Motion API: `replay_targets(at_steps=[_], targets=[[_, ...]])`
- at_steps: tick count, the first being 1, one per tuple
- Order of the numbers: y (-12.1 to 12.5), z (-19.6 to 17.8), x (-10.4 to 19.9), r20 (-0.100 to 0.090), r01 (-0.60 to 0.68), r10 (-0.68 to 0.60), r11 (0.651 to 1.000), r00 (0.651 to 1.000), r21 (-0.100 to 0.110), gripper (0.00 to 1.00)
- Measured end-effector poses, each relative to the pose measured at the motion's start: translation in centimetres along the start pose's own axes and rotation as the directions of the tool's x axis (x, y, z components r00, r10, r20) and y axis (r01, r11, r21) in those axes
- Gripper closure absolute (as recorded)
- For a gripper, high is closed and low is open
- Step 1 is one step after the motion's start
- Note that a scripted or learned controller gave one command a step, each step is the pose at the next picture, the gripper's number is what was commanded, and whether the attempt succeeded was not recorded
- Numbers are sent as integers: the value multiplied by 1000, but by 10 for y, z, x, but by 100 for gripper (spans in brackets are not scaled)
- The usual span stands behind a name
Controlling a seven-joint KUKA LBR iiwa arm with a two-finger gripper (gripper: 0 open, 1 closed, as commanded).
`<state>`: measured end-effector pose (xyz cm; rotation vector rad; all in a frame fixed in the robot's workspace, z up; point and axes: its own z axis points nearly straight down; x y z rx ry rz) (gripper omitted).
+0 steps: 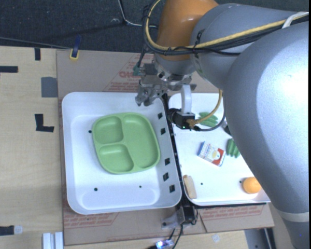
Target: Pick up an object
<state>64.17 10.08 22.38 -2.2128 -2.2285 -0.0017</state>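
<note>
Two white bins sit side by side on my bench: the left bin (75,154) carries one green divided plate (126,142), with three compartments, lying flat near the bin's middle, its long axis running from upper left to lower right. I count five things in the right bin (217,193): a small white and red packet (211,153) lying tilted near the middle, one orange ball (251,185) at the near right beside the arm, a tan stick-like piece (189,186) against the left wall pointing roughly up and down the view, a green item (208,120) at the far end, and another green piece (231,148) partly hidden by the arm. One grey arm (269,102) with an orange band (180,18) reaches in from the right, and its end effector (149,93) hangs over the far right corner of the left bin, near the wall between the bins. I cannot tell from here whether it is spread or pressed together, and I see nothing held in it.
</note>
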Motion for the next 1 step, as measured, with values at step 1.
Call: replay_targets(at_steps=[1], targets=[[0,1,-4,2,-4,4,1000,1000,1,0]])
